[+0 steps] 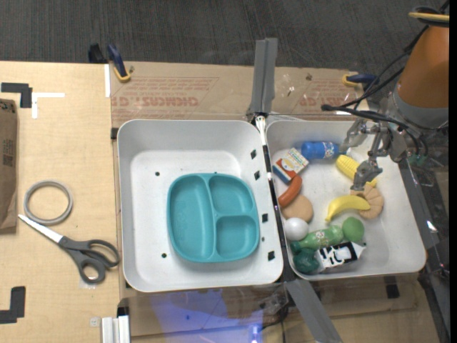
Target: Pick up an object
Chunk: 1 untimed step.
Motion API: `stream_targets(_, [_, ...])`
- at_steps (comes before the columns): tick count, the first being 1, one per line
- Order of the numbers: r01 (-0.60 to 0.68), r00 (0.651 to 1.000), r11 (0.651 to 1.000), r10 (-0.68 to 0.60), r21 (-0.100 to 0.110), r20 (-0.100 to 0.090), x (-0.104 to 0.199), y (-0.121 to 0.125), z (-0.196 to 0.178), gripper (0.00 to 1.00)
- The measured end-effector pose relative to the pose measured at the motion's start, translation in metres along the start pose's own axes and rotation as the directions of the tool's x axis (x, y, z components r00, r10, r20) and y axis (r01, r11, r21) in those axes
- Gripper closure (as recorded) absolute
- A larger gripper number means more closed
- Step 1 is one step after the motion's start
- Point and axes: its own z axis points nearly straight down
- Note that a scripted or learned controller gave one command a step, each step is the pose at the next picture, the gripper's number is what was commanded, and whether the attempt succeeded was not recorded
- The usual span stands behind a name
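**Jaws hanging over the crowded right bin**

Far to the left of the jaws, on the counter (64, 120), a roll of tape (48, 201) lies beside a pair of grey-handled scissors (75, 247); nearer them, the left bin (136, 191) carries a teal divided plate (213, 217); then comes the right bin (400, 259), where the toys sit. Just left of the jaws are a small carton (292, 163), a sausage (289, 189), a white ball (295, 228) and a blue bottle (318, 150); the jaws (365, 174) hang beside the corn cob (348, 167), right above the banana (347, 206); I cannot tell whether they are parted or closed, and nothing is seen between them; below them lies a green bottle (334, 234).
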Motion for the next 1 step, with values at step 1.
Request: stream_targets(1, [0.044, 0.999, 0.999, -0.044, 0.001, 0.002, -0.0183, 0.0042, 0.1055, 0.0])
